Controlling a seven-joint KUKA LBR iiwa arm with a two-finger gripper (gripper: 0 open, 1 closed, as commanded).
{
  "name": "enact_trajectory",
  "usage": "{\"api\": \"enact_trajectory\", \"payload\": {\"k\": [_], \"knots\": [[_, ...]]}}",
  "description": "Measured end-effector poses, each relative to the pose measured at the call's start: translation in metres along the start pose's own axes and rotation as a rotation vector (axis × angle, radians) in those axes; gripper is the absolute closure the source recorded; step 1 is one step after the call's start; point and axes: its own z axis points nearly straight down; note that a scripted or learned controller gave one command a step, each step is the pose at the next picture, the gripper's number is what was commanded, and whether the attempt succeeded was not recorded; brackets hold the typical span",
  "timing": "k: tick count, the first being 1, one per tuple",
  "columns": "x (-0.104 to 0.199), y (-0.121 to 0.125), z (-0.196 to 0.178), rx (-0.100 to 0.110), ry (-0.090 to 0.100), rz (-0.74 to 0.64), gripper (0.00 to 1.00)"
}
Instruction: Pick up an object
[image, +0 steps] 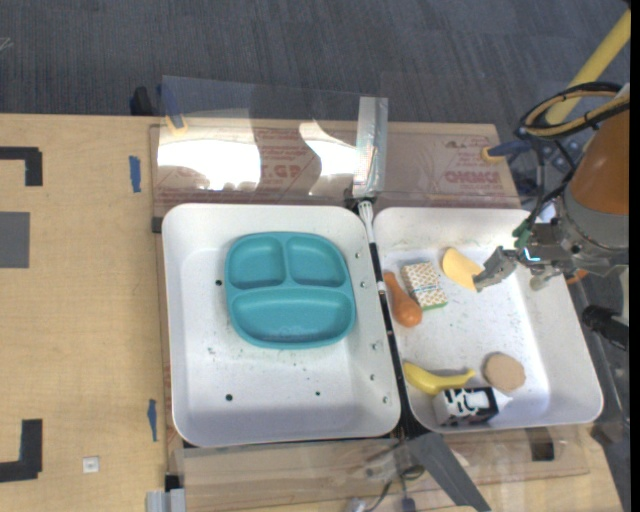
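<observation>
The right bin holds several small items. A yellow wedge lies near its middle back, beside a patterned small box and an orange carrot. At the front lie a banana, a brown round piece and a black-and-white object. My gripper hovers over the right bin's back right part, just right of the yellow wedge. Its fingers are spread open with nothing between them.
The left bin bears a teal divided plate. A ridge separates the two bins. Cardboard and a clear plastic sheet stand behind the bins. Cables hang at the upper right by the arm.
</observation>
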Motion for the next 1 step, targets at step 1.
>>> {"api": "enact_trajectory", "payload": {"k": [1], "knots": [[0.0135, 0.0594, 0.0995, -0.009, -0.004, -0.223, 0.00]]}}
